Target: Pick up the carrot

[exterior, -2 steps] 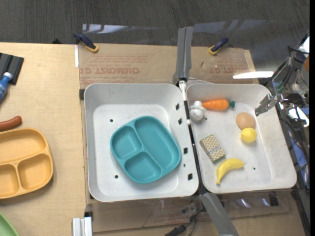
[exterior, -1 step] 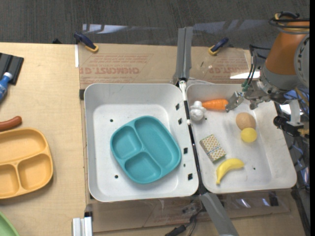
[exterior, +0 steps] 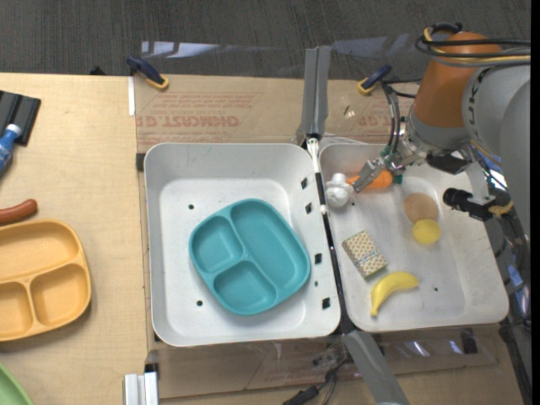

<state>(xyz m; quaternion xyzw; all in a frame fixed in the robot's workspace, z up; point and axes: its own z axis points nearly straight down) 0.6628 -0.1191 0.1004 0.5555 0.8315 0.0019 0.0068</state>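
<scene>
Right bin (exterior: 472,310), bottom to top: banana (exterior: 392,289) nearest, patterned block (exterior: 364,253), yellow ball (exterior: 426,231) touching a tan egg-shaped thing (exterior: 418,207). Further back, gripper (exterior: 371,175) sits at the bin's upper left, fingers closed around the carrot (exterior: 381,180). Carrot's long axis runs roughly left-right across the frame; which end is the tip, can't tell. White object (exterior: 337,192) just left. Teal plate (exterior: 249,256) in left bin (exterior: 169,226).

Teal plate (exterior: 249,256), banana (exterior: 391,288), lemon (exterior: 426,232)

Robot lab: clamped cardboard (exterior: 202,112) on bench, white bins (exterior: 169,226), toy food.
</scene>
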